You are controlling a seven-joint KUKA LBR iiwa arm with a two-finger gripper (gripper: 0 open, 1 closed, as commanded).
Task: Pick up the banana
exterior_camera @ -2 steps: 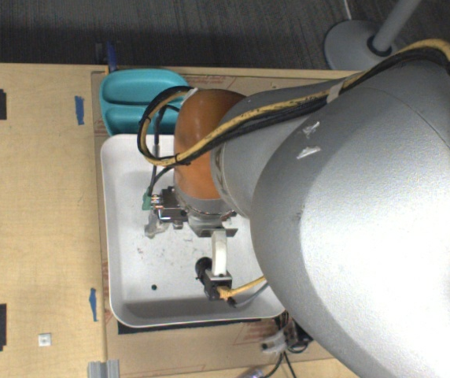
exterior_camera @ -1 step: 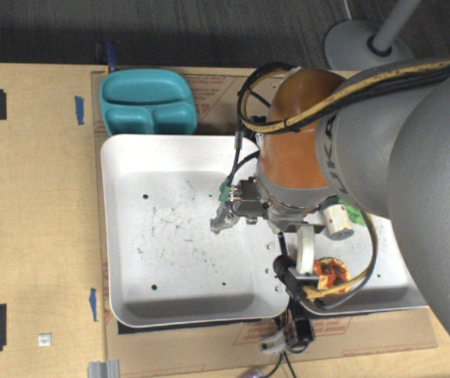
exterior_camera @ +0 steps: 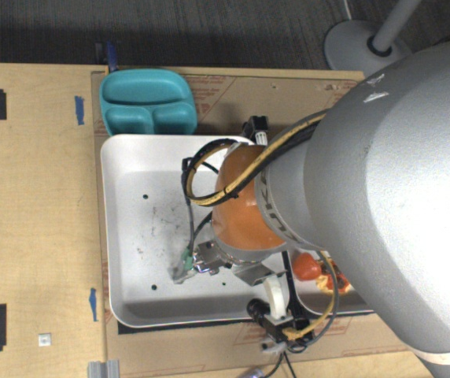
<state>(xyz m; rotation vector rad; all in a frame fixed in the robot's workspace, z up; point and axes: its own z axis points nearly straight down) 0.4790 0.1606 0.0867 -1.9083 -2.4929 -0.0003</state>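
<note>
From my screen, the arm (exterior_camera: 382,195) comes in from the right and covers most of the right half of the view, its grey body and orange band (exterior_camera: 241,203) hanging over the white bin (exterior_camera: 130,211). The pincer (exterior_camera: 187,266) sits low over the near part of that bin, close to the bin floor, with a small green bit at its tip; it is too small and shadowed for me to tell whether it is released or clenched, and I see nothing clearly between its tips. I cannot find the banana anywhere; if it lies in a bin, the arm hides it. A red and orange object (exterior_camera: 313,268) peeks out from under the arm at the right, partly covered, and I cannot tell what it is. A teal tray (exterior_camera: 148,101) with compartments rests on the tabletop (exterior_camera: 36,211) just beyond the far edge of the bin. Black and yellow cables (exterior_camera: 209,172) loop around the wrist.
</note>
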